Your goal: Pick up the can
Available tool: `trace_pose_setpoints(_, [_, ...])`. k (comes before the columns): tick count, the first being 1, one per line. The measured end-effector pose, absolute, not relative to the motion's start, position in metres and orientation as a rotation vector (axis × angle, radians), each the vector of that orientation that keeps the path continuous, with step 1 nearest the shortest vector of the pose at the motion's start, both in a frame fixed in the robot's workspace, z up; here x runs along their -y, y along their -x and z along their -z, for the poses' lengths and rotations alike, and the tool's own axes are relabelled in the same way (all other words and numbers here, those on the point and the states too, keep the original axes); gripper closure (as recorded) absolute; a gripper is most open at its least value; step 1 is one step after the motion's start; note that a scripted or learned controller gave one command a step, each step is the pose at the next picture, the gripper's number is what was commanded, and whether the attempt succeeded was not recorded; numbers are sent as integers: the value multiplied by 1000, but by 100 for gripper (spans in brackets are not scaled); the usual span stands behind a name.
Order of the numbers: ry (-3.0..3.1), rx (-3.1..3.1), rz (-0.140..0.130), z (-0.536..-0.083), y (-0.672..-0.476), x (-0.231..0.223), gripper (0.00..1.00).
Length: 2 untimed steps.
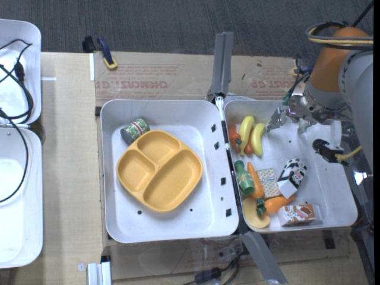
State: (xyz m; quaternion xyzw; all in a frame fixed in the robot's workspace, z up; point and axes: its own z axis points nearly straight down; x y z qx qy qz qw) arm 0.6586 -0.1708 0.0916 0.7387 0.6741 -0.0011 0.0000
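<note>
You have the wooden surface (71, 159) spanning the view, carrying two shallow white bins side by side. The left bin (113, 218) is the larger spread in front of you, and most of its floor is taken by a yellow divided plate (159, 170) with three compartments. The can (135, 129), green-labelled and lying on its side, sits at about 11 o'clock from that plate's middle, touching or just beside the plate's rim and near the bin's far-left corner. The right bin (332, 200) is crowded along its left wall. The grey arm (356, 76) with its orange band comes in at 2 o'clock of the view and hangs over the far part of this bin. Your tool (278, 119) is low near the bin's far wall, just to the right of the two bananas (252, 136); I cannot tell whether it is apart or together, and nothing shows between its tips. It is well apart from the can, which lies in the other bin. Further down, a black-and-white carton (291, 177) lies tilted near the bin's middle, a carrot (256, 180) beside a green bottle (244, 180) lies against the left wall, and a small orange box (298, 214) rests near the front wall at 5 o'clock.
</note>
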Motion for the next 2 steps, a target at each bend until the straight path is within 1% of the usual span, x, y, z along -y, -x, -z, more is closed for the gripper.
trace_pose_setpoints(1, [-2320,-2117,4,-92,-659,171,0])
trace_pose_setpoints(2, [-2350,-2084,4,-92,-659,153,0])
